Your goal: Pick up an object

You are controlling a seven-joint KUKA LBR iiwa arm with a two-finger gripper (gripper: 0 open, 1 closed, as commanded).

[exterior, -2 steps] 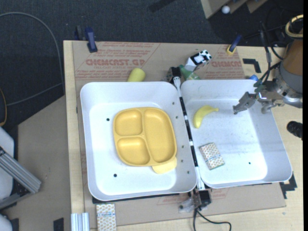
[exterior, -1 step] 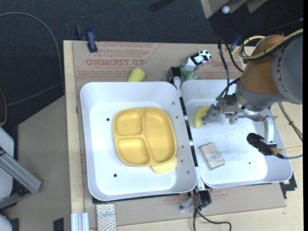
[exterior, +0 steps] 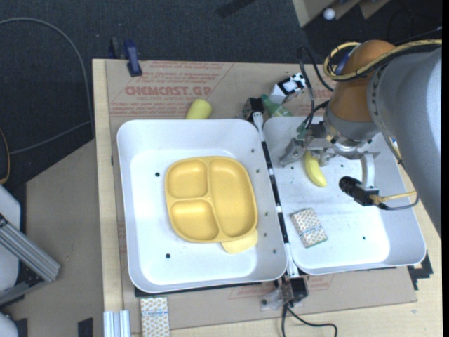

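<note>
Here the left bin (exterior: pixel 133 188) holds a yellow divided plate (exterior: pixel 210 199); the right bin (exterior: pixel 393 237) a banana (exterior: pixel 315 170) and packet (exterior: pixel 309 227); end effector (exterior: pixel 316 149) state unclear.

Dark carpet all around the tabletop.
Brown printed cardboard sheet (exterior: pixel 168 86) covers the tabletop (exterior: pixel 70 188); a cable (exterior: pixel 66 41) loops across the carpeted floor (exterior: pixel 56 12).

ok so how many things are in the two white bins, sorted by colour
Yellow: 3, namely the yellow three-compartment plastic tray, a flat pale yellow piece poking out under its near edge, and the small yellow banana by the gripper
Patterned white: 1, the small square printed packet
Total: 4
</note>
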